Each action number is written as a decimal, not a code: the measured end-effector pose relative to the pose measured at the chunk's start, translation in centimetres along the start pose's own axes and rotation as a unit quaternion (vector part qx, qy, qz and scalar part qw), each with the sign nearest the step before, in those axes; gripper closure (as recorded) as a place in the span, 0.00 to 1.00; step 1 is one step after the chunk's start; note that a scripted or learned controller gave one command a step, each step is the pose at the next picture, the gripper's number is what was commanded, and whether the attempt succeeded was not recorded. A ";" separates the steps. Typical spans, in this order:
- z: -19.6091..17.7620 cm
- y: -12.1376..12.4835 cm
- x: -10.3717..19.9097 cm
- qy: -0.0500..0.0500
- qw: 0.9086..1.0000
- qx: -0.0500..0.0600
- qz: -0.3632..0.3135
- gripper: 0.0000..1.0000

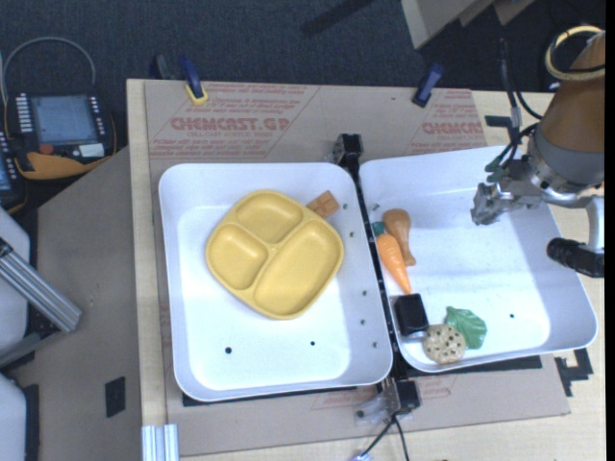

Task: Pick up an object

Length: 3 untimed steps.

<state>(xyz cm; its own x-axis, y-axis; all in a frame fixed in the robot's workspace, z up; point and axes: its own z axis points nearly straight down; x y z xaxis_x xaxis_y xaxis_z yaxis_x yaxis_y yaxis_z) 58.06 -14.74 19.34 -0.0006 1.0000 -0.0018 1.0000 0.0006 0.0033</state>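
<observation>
Two white bins, pincer over right bin, grip state unclear, carrot apart.

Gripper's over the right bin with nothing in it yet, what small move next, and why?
Probably shift the gripper left toward the carrot by the divider. It hangs over bare floor of the right bin, while the items sit along the bin's left and near side, so lowering here would likely catch nothing.

Both bins: left bin and right bin white. Divided plate pale yellow. Carrot orange. Small block black. Leafy piece green. Cookie tan with dark speckles. Table board light brown, red lettering. Gripper grey metal.
</observation>
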 end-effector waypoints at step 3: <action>-1.7 2.1 9.1 0.001 1.000 0.002 -0.001 1.00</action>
<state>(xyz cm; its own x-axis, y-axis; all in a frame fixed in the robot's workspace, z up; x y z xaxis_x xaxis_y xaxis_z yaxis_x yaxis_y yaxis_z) 60.14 -5.68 21.00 -0.0030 1.0000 0.0005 1.0000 0.0031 -0.0016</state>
